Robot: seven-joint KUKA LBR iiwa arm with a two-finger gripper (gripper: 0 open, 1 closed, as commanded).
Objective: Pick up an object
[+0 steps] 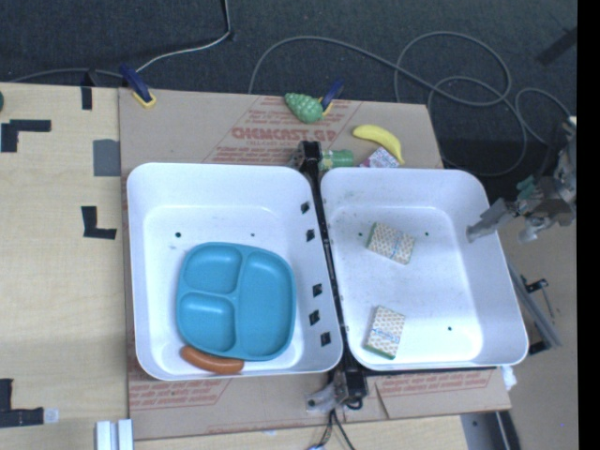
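The right bin (469,195) holds two small flat packets with a green and tan pattern: one (390,243) near the back middle, the other (385,331) near the front. In the left bin (150,195) a blue divided plate (234,300) lies flat, and an orange sausage (212,361) rests against the plate's front edge. My gripper (511,216) hangs at the right bin's right rim, just outside the bin, well to the right of both packets and touching neither.
Behind the bins on the cardboard lie a green toy (305,107), a yellow banana (379,141) and a small wrapper (381,159). A black clip (309,154) stands where the bins meet. Cables (450,73) loop over the dark floor at the back.
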